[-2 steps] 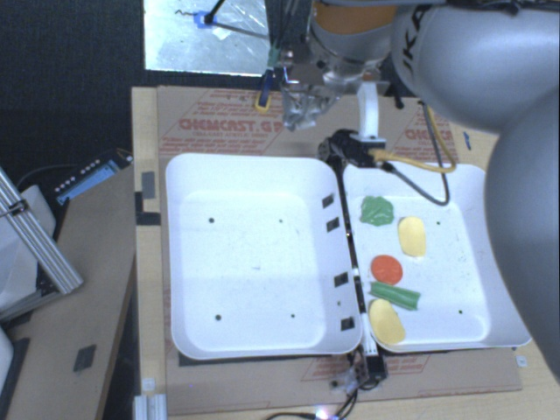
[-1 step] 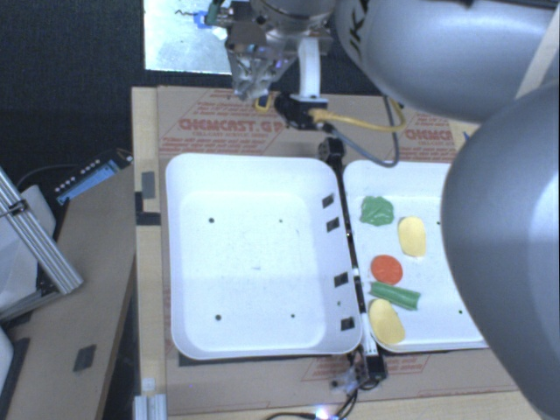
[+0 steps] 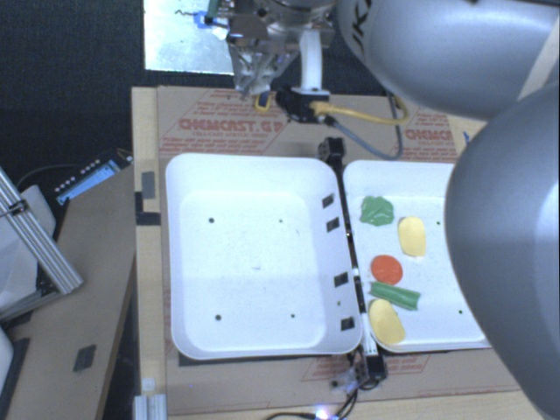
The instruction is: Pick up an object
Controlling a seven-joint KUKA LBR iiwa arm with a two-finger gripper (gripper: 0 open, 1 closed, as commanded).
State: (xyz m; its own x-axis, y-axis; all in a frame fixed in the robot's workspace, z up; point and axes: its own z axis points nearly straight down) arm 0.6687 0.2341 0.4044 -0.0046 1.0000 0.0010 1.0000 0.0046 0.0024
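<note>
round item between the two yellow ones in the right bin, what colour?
Orange-red: the small round object in the right white bin, clearest in the camera view.

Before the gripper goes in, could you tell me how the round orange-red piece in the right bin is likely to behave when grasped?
The orange-red piece looks round and smooth, so it may roll or slip out of a two-finger pinch. It seems small, probably light. It lies close against the green strip, so a closing finger might nudge that too.

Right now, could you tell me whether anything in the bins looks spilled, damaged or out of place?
Nothing stands out. The green leafy piece, two yellow pieces, orange-red round piece and green strip all lie inside the right bin, loosely clustered. The gripper hangs beyond the bins' far edge.
</note>
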